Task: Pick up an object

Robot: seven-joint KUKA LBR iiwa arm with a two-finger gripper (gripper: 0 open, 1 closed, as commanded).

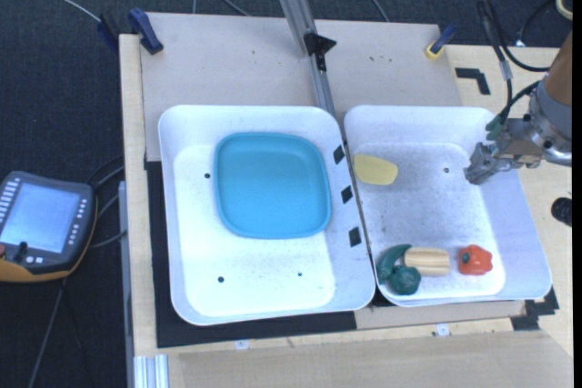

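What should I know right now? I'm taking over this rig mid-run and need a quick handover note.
End effector: over the right bin's upper right area; nothing visibly held; open or shut is unclear.
Right bin: yellow piece near the top left; green item, tan cylinder and red item in a row along the near edge.
Left bin: blue plate.
Done: nothing picked up yet.
Left: choose an object, grasp it and lift it.
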